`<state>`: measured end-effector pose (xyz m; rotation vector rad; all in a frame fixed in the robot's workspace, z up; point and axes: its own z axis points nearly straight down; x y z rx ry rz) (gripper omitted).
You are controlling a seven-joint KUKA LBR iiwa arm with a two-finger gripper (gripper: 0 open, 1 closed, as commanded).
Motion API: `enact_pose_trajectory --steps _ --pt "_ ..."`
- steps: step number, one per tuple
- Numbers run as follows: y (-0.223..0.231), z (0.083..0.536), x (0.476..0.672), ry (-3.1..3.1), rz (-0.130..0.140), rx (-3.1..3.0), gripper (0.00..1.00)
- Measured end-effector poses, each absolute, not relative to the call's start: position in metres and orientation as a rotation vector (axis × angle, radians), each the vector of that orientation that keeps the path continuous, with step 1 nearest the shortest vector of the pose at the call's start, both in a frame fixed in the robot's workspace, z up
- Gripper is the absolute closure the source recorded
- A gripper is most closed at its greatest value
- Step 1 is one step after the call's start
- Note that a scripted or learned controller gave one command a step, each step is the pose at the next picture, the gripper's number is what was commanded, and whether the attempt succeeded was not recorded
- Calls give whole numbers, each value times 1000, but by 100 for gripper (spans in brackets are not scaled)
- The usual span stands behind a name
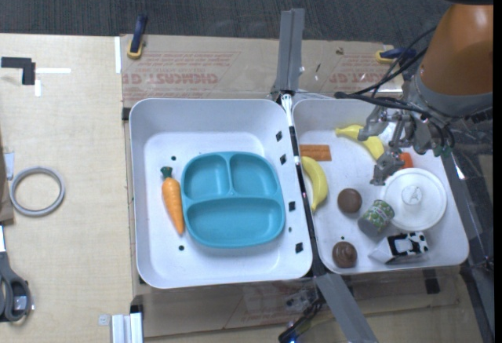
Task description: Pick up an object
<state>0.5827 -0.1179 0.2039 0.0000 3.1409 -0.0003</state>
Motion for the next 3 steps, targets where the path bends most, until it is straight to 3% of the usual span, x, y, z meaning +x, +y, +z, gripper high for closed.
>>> enact_pose_trajectory --steps 1,2,3 --pt "-132 96 662 3131 -4 -85 0" --pt "-117 92 604 3138 0 71 0" --pt "-116 101 606 3135 -2 67 100"
